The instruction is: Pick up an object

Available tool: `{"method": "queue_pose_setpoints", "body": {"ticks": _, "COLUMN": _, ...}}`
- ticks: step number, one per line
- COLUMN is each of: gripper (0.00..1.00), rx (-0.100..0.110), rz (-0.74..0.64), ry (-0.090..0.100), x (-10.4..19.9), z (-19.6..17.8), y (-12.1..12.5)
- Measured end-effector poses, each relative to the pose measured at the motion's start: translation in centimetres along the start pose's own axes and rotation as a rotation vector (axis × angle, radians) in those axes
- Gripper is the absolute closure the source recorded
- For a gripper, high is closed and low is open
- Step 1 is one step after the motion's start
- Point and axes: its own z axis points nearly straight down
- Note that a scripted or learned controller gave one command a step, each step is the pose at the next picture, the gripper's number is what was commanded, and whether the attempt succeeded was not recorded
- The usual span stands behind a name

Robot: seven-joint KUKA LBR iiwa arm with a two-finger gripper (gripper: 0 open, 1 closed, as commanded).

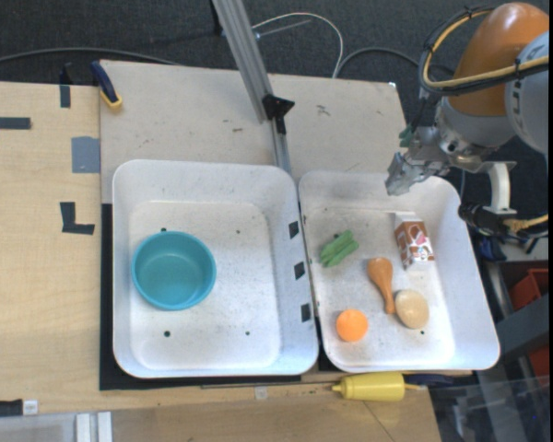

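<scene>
1. the grey two-finger gripper [401, 180] hung over the far edge of the right shallow white bin [475, 274], near its far right corner; whether it was apart or together could not be told, and nothing was seen in it.
2. a small red, brown and white carton [413, 243] lay in the right bin's far right part, nearest the gripper but apart from it; its print was too small to read.
3. a crumpled green leafy piece [338, 248] lay toward the right bin's left edge, about midway along it.
4. a tan drumstick-shaped toy [382, 282] lay near the right bin's middle, its lower end just beside a pale beige egg-shaped object [411, 308] toward the near right corner.
5. a small orange ball [351, 325] sat near the right bin's near edge, left of the egg shape.
6. a round teal bowl [173, 270] stood upright in the left shallow white bin [203, 173], toward its left edge.
7. a yellow plastic bottle [372, 387] lay on its side on the bench, just outside the right bin's near edge.
8. a slanted grey metal pole [248, 44] crossed the bench beyond the bins, ending at a black clamp [277, 108] near where the bins met.
9. a yellow and blue clip [106, 85] sat at the far left corner of the pale bench board [194, 109].
</scene>
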Motion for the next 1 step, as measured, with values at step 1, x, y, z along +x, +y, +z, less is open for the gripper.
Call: {"method": "queue_pose_setpoints", "body": {"ticks": 1, "gripper": 1.0, "rx": 0.003, "rz": 0.0, "ry": 0.0, "x": 4.64, "z": -0.54, "y": -2.64}}
